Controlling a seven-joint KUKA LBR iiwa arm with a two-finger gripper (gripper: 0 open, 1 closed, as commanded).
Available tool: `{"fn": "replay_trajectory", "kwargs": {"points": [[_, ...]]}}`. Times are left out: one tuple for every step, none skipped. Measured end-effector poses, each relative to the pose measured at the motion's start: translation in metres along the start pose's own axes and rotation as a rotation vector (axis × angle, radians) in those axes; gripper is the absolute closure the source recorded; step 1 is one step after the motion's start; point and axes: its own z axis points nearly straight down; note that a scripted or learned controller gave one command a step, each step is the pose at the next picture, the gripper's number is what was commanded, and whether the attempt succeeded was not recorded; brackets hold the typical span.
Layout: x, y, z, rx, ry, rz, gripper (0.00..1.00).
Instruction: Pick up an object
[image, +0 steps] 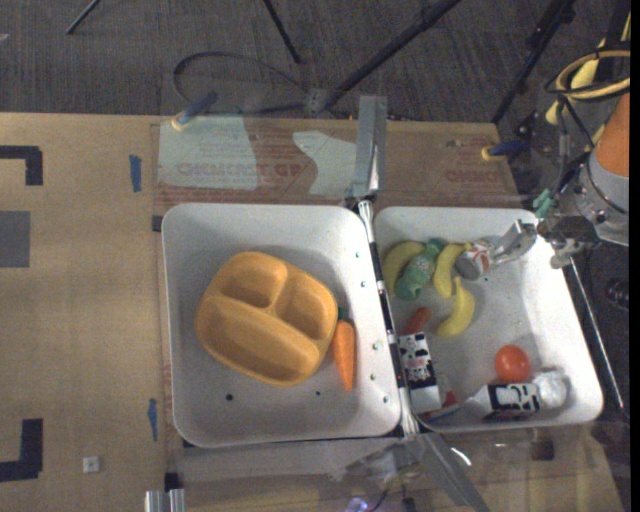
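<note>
Claw at the right bin's twelve o'clock, clamped on a small red-and-white object, bananas just beside

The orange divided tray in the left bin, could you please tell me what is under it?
The orange tray lies upside down on the left bin's white floor; a carrot lies against its right edge. Anything beneath the tray is covered.

I count two white bins: the left bin and the right bin. One orange tray, one carrot, two bananas, one green toy, one orange ball, two black-and-white cartons.
</note>
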Motion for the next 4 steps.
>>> {"fn": "replay_trajectory", "kwargs": {"points": [[0.022, 0.054, 0.122, 0.001, 0.0, -0.026, 0.0], [0.015, 0.014, 0.176, -0.012, -0.001, -0.061, 0.0], [0.013, 0.015, 0.169, -0.01, -0.002, -0.056, 1.0], [0.111, 0.055, 0.046, -0.013, -0.001, 0.128, 1.0]]}}
